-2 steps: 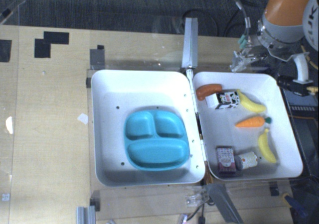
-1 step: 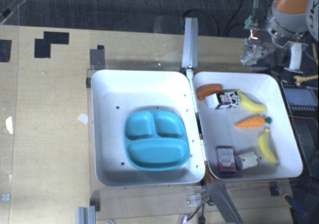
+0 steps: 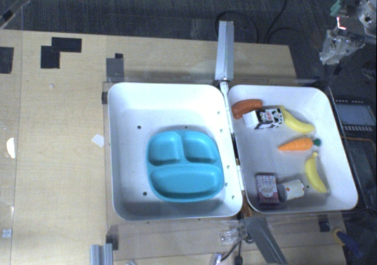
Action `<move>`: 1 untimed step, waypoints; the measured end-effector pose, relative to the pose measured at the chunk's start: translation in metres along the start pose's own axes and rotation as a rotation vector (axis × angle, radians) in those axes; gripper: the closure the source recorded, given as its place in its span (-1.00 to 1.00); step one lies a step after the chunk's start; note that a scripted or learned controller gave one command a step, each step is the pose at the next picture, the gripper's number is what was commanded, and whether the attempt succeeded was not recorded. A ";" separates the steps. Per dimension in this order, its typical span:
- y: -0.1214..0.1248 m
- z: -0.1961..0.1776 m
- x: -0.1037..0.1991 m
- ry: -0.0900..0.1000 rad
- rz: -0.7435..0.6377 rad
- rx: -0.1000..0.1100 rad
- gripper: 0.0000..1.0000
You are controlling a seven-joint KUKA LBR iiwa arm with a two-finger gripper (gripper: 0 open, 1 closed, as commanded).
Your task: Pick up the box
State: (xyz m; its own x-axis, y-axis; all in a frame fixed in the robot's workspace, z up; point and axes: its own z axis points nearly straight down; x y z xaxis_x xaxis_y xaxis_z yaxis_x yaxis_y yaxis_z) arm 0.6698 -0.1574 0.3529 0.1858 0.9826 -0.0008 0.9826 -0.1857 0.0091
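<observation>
- White plastic bins sit side by side on my bench; I judge the pick has not begun, since nothing is being lifted and the arm is parked away from both.
- Left bin (image 3: pixel 121 158): it holds a blue divided tray (image 3: pixel 185 165), lying flat near the middle.
- Right bin (image 3: pixel 336 140): it holds the small items. Along the top, an orange sausage (image 3: pixel 247 106), then a black-and-white carton (image 3: pixel 263 118) just beside it, touching a banana (image 3: pixel 296 123). Below lie a carrot (image 3: pixel 296 145) and a second banana (image 3: pixel 315 174).
- My target, the maroon box (image 3: pixel 267 190), lies flat at the bin's near edge, with a small silver can (image 3: pixel 293 189) touching its right side.
- Gripper (image 3: pixel 339 46): well apart from the box, outside the bin's far right corner, carrying nothing I can see; its opening I cannot tell.
- Next move, I think: bring it across and down over the box, clear of the can.
</observation>
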 end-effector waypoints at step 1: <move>0.007 -0.029 -0.038 -0.001 0.013 0.001 1.00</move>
State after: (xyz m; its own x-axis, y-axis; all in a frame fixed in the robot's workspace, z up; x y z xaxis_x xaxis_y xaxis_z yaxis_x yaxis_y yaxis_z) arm 0.6697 -0.1963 0.3824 0.1986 0.9801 -0.0014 0.9800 -0.1986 0.0079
